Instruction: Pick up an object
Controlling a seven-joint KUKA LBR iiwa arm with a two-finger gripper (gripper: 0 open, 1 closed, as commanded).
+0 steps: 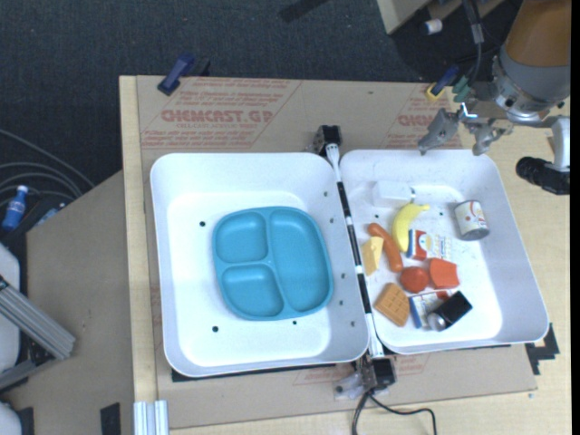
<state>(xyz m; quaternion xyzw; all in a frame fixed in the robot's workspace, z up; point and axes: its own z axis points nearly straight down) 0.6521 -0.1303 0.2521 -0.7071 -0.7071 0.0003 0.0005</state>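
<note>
Hovering above the far edge of the right bin (517,243), the gripper (460,136) has its fingers spread and holds nothing; next it must descend toward the banana (410,221) in that bin.

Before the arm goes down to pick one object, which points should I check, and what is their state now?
1. Tool holds nothing: ok, fingers spread with only air between them.
2. Tool above the right bin: not ok, it hangs over the far rim.
3. Objects lie in the right bin: ok.
4. Banana free on top: ok.
5. Can stands apart from the pile: ok.
6. Blue tray out of the path: ok, in the left bin.
</note>
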